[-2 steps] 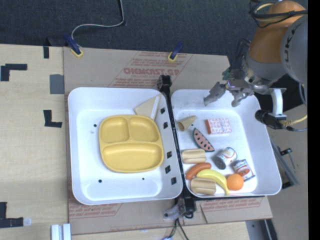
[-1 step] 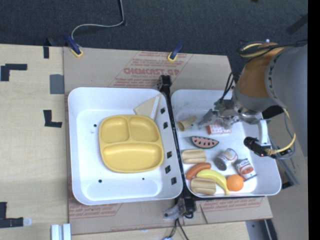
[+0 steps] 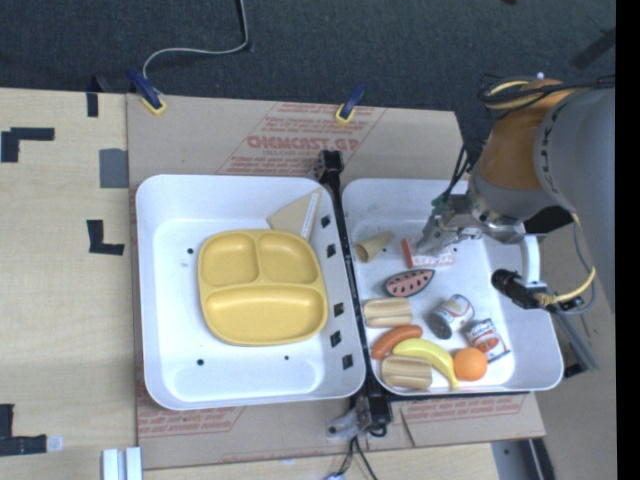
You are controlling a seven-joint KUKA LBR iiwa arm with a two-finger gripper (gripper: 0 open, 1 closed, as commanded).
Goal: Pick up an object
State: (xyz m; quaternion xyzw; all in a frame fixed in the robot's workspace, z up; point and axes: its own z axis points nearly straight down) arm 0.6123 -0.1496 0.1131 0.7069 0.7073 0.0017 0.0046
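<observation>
The grey arm's two-finger gripper (image 3: 437,240) hangs low in the right white bin (image 3: 540,368), just above a watermelon-slice toy (image 3: 408,283) at centre-right of the frame; whether it grips anything, I cannot tell.

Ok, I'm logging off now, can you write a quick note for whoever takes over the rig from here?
End effector: low over the back of the right bin, nothing visibly held. I cannot tell whether it is open or shut.
Right bin holds: watermelon slice, red stick, banana, orange, two cans, hot dog buns, a sausage and a beige piece.
Left bin: yellow divided plate, tan wedge behind it.
Done: arm is over the toys.
Left: grasp one and lift it; the red stick and watermelon slice look nearest.
</observation>
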